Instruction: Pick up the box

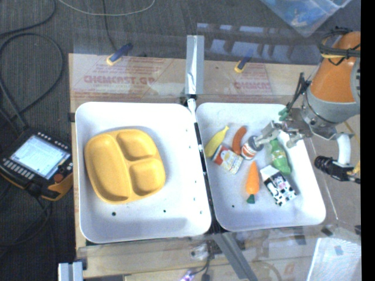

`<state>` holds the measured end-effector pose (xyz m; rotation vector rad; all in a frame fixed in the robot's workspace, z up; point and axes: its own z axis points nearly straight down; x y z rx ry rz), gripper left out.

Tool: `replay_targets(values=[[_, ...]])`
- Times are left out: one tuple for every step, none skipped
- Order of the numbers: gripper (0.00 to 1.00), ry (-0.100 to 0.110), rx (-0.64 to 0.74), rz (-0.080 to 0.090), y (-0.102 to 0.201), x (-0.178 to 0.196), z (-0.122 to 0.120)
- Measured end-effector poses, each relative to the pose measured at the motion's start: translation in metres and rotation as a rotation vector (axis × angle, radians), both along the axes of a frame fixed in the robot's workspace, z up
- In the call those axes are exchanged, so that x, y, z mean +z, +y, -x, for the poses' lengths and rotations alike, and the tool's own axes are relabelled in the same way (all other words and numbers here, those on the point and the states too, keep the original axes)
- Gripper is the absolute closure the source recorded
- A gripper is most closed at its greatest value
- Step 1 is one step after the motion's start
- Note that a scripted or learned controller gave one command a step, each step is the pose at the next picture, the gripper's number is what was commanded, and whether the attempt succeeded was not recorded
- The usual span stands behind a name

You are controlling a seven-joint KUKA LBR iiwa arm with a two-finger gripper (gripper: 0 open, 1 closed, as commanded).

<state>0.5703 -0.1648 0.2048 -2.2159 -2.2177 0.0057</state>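
In the right bin [304,212], a small black-and-white patterned box [278,187] lies near the right wall. A smaller red-and-white carton [228,160] lies left of centre. My gripper [274,135] hangs over the upper right part of this bin, above a green item [280,157] and beside a small bottle with a red band [252,147]. It sits up and slightly left of the patterned box and holds nothing that I can see.
A yellow banana [215,141], a red sausage [239,137] and an orange carrot [252,180] also lie in the right bin. The left bin [94,221] holds a yellow divided plate [124,164]. A pendant [36,164] sits at the far left.
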Motion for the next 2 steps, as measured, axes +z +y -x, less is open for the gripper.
replay_targets(values=[[0.0, 0.001, -0.194, 0.003, 0.08, -0.026, -0.025], [0.0, 0.002, -0.154, 0.004, 0.147, -0.026, 0.018]])
